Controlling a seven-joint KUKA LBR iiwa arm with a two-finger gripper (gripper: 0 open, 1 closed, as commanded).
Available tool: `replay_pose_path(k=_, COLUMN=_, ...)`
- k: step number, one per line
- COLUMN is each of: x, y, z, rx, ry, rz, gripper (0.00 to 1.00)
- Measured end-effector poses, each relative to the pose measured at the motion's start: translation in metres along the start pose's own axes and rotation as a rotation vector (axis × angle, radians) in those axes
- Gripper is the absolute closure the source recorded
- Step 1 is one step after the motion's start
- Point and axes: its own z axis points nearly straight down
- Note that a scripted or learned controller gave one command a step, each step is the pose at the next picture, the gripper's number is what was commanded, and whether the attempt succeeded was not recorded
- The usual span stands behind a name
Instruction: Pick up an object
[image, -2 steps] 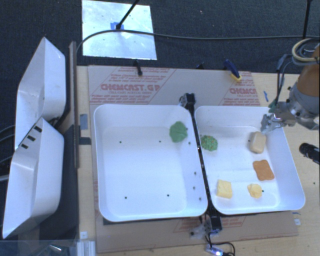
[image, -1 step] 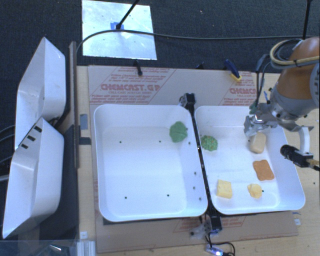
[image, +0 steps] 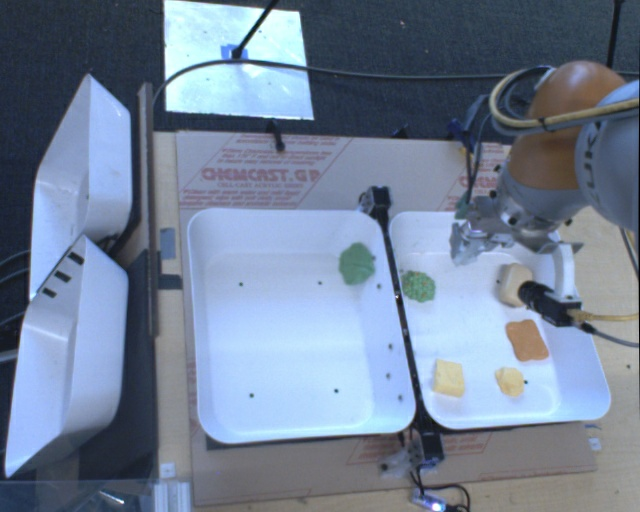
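Two bins: shallow white trays side by side on the worktop (image: 300, 160), meeting along a dark strip in the middle.
Left bin (image: 290, 395): holds one green crumpled lump (image: 356, 264), lying near its upper right corner, close to the shared wall.
Right bin (image: 570, 400): holds the other pieces and has the arm reaching in over its upper part.
Green piece (image: 418, 287): a second green lump, in the right bin just beside the dividing wall, near the first one but across the divider from it.
Yellow block (image: 449, 378): lies in the lower part of the right bin, apart from the walls.
Small yellow piece (image: 510, 381): lies to the right of the yellow block, near it but not touching.
Orange slab (image: 526, 340): flat, above the small yellow piece, toward the bin's right side.
Cream piece (image: 512, 284): rounded, pale, above the orange slab, partly hidden by a black part of the arm's fittings.
Arm (image: 565, 130): grey with an orange band, entering from the right.
Hand (image: 468, 245): hangs over the upper middle of the right bin, between the green piece and the cream piece; nothing is visible in it, and whether it is spread or pressed together cannot be told from this angle.
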Motion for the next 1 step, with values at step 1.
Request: replay_pose_path(k=1, x=0.0599, y=-0.0003, z=-0.0040, rx=0.000, ry=0.000, rz=0.000, gripper=1.00)
